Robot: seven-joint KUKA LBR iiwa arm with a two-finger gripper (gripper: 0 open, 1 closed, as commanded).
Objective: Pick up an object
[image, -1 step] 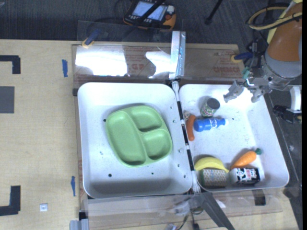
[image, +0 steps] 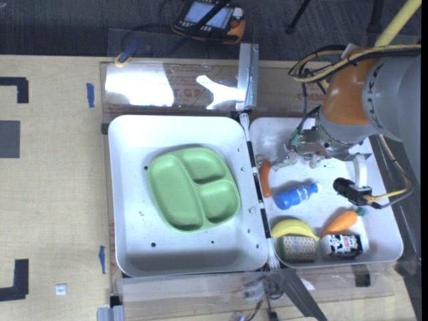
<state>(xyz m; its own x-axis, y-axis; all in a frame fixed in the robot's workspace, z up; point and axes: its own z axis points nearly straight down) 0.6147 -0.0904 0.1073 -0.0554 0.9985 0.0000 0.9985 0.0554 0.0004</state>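
Gripper (image: 302, 150) over right bin (image: 391, 236), finger state unclear; black-and-white label, unreadable, on small bottle (image: 344, 245) below.

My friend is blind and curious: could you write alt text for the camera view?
A grey robot arm reaches from the right, its end effector over the right white bin, which holds a blue bottle, carrot, banana and other small items. The left white bin holds a green divided plate.

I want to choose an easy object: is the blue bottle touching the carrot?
Apart. In the camera view, bare white bin floor shows plainly between the blue bottle and the carrot.
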